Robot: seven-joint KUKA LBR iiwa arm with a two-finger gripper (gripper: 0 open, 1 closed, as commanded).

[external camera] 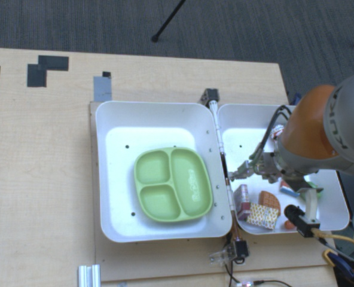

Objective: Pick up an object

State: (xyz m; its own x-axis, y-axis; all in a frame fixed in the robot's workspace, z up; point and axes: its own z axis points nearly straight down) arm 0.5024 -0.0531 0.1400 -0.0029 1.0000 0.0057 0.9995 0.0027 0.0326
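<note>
1. In the left bin [111, 178], you see a pale green divided plate [173, 185] with three compartments, lying flat near the middle, well apart from the arm.
2. Along the divider between the bins, you find the gripper [240, 171] low over the right bin [240, 137], at its left side; whether it is wide or narrow you cannot tell, since it is small and blurred against the white floor.
3. Just below the gripper, you see a small dark red packet [243, 198], and right of it a patterned yellow packet [262, 216] touching a brown rounded object [270, 200]. Nothing shows between the gripper's tips.
4. Above these, the arm [320, 130], grey with its orange band, covers much of the right bin.
</note>
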